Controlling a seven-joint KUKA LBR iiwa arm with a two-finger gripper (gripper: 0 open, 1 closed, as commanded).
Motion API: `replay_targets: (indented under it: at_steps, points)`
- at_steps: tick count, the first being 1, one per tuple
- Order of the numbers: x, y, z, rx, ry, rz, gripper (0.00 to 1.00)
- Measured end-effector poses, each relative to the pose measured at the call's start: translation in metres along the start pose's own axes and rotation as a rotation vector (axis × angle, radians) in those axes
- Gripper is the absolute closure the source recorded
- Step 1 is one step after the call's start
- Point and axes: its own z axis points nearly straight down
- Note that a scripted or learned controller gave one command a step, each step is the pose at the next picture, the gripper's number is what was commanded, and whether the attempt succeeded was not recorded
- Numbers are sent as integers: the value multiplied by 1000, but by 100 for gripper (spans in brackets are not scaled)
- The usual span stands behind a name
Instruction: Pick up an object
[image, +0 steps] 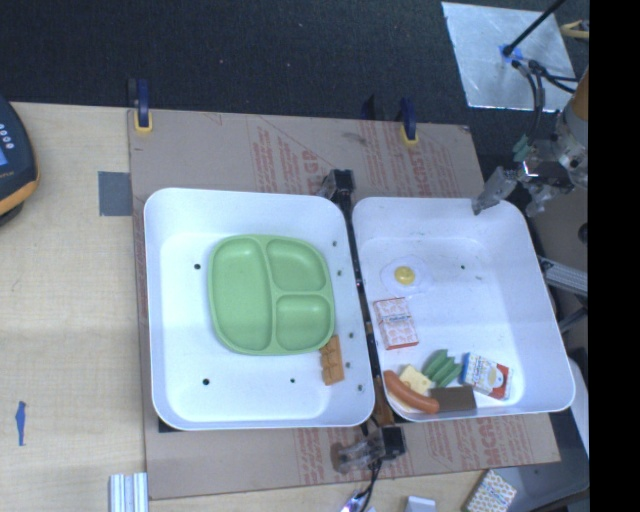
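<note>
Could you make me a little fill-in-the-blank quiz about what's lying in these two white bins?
1. The green divided plate lies in the ____ bin.
2. The fried egg has a ____ yolk.
3. The hot dog lies near the ____ edge of the right bin.
4. The tool hangs by the right bin's far ____ corner.

Missing words: left; yellow; near; right

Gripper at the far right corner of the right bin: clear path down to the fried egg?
Probably yes. The gripper sits at the right bin's far rim, and the fried egg lies alone on bare bin floor. The small packet is nearer the camera and apart from it; nothing stands between.
</note>
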Motion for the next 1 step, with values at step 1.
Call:
replay_targets:
  at_steps: [1]
  points:
    - [61, -92, 152, 19, 7, 0, 0]
